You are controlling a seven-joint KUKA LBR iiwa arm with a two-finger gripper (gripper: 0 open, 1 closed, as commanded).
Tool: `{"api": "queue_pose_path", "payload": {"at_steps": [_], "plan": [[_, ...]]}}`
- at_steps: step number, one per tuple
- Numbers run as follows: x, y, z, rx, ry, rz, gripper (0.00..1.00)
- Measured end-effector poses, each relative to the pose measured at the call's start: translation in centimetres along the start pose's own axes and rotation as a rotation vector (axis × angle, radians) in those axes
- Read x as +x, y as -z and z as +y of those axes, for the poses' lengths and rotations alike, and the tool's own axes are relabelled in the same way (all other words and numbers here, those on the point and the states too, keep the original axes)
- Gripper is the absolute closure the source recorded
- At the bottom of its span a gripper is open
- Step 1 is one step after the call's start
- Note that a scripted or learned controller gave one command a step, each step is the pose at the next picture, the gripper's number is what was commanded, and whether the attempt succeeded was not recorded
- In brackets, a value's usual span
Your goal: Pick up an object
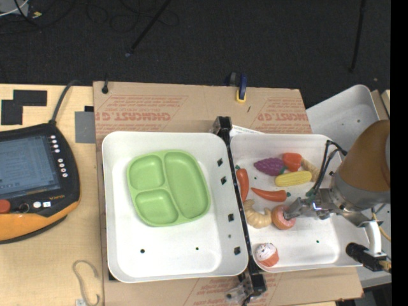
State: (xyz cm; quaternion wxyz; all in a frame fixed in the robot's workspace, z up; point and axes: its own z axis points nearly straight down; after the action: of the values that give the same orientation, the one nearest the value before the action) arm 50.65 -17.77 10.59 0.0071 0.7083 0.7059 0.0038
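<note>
The right bin (319, 250) holds several toy foods: purple grapes (269, 166), an orange-red piece (292, 160), a yellow corn-like piece (293, 178), a red chili (269, 194), a long red-orange pepper (243, 182), a beige pastry (258, 218), a salmon-pink round piece (280, 219) and a white-and-red round piece (266, 254). My gripper (294, 210) is low in this bin, reaching in from the right. Its tip is right at the salmon-pink round piece, just below the chili. The arm's orange band (373, 155) rises over the bin's right side.
The left bin (127, 247) holds a green divided plate (169, 187). A black divider (233, 196) runs between the bins. A control pendant with a screen (32, 177) lies on the bench at far left. A blue-and-yellow clamp (241, 88) sits on the cardboard behind.
</note>
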Motion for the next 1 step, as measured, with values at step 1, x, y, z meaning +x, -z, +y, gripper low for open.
{"api": "queue_pose_path", "payload": {"at_steps": [1], "plan": [[-0.05,0.24,-0.57,0.017,-0.009,0.005,1.00]]}}
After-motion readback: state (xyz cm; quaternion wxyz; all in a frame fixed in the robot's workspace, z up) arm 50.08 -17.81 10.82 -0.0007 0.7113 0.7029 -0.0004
